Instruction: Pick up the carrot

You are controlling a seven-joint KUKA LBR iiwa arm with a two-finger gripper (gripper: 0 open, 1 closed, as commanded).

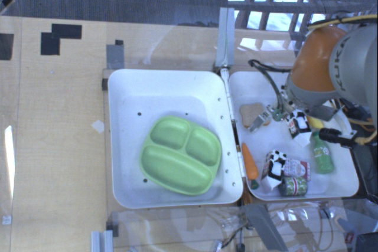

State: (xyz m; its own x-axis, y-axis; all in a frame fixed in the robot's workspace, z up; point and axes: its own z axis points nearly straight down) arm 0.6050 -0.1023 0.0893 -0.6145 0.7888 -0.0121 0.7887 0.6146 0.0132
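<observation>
An orange carrot lies along the right bin's left wall. The gripper hovers above it, apart, over a tan object it partly hides; its small, blurred tip leaves its state unreadable.

Even, bright overhead illumination; soft, short shadows fall beneath the green divided plate in the left bin. Glare streaks the bench at its left edge. Focus is slightly soft throughout, detail coarse.
</observation>
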